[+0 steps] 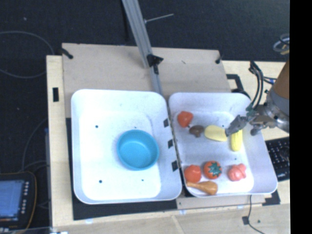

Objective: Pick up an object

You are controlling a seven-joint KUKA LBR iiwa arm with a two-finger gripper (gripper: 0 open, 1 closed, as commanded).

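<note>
A: Where are the things to pick from?

B: All in the right bin (pixel 209 101), in the right half of the frame. A pale yellow lemon-like piece (pixel 215 133) lies near its middle, with a small brown mushroom-shaped piece (pixel 196 130) touching its left end and a yellow banana (pixel 236 141) just right of it. A red-orange piece (pixel 185 118) sits up and left of the mushroom.

A: And lower down?

B: Along the lower edge of that bin: a red-orange piece (pixel 193 173) at the left, a tan drumstick-shaped piece (pixel 203 186) just below it, a red tomato with a green top (pixel 212 169) in the middle, and a pink-red piece (pixel 237 172) to the right.

A: The hand?

B: The hand (pixel 234 126) reaches in from the right edge of the frame and hangs over the top end of the banana, just right of the lemon piece. Whether its fingers are apart or together, I cannot tell; nothing is visibly between them.

A: What else is around?

B: The left bin (pixel 97 101) holds a blue bowl (pixel 138 149) right of its middle. Both bins sit on the light tabletop (pixel 107 62). A grey metal pole (pixel 139 28) slants down from the top of the frame to the gap between the bins.
</note>
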